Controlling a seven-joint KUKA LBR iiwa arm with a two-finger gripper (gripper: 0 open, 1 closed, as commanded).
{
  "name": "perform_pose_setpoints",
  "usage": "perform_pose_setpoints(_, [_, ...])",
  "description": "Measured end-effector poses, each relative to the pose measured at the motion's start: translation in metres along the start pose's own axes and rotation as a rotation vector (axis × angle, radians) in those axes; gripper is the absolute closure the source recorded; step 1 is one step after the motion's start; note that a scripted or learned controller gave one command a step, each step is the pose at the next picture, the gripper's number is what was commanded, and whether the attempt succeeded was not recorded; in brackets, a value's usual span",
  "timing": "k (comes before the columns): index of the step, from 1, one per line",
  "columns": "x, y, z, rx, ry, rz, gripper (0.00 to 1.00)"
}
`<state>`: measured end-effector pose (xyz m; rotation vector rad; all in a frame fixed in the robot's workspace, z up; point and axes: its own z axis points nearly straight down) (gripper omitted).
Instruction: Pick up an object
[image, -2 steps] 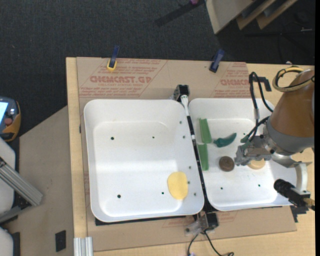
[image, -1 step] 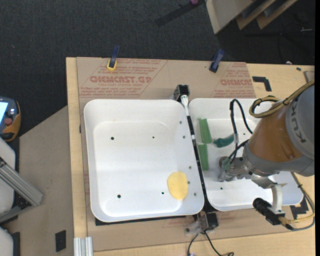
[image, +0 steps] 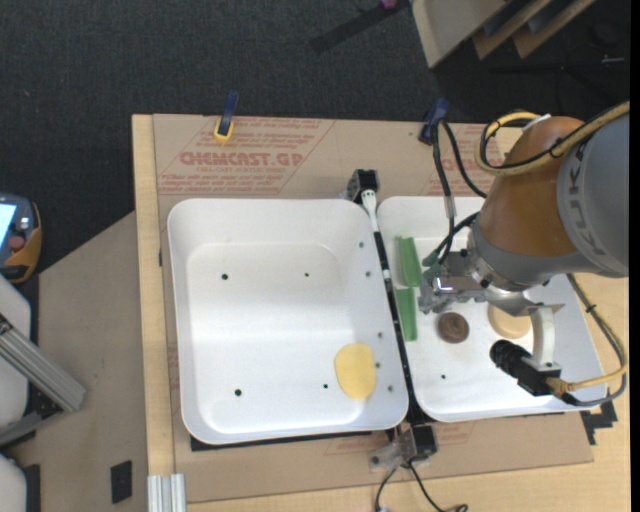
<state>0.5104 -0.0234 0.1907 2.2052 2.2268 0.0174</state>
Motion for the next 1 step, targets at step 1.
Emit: perform_pose_setpoints(1, [-0.0221, 0.0678, -0.0805, -0.002, -0.006, 0.008, 1.0])
